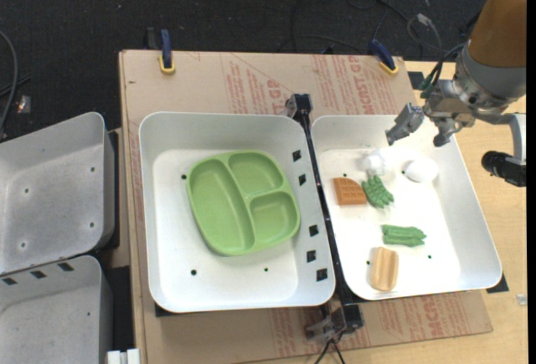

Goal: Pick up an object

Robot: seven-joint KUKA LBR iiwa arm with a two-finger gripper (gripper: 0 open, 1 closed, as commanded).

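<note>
My gripper [423, 128] hangs over the back of the right bin [473, 212], its two fingers spread open with nothing between them. Below it in that bin lie a small white piece [372, 161], a white egg-like object [420, 171], a brown waffle-like square [349, 191], a green leafy toy [378, 192], another green toy [403, 235] and a tan bread-roll shape [383, 268]. The gripper is above and slightly behind the white pieces, apart from all of them.
The left bin [163, 187] holds a green divided plate [243, 202]. A black divider [314, 187] runs between the bins. Clamps [167, 53] hold the cardboard base at the back. Grey trays [50, 187] stand to the left of the bench.
</note>
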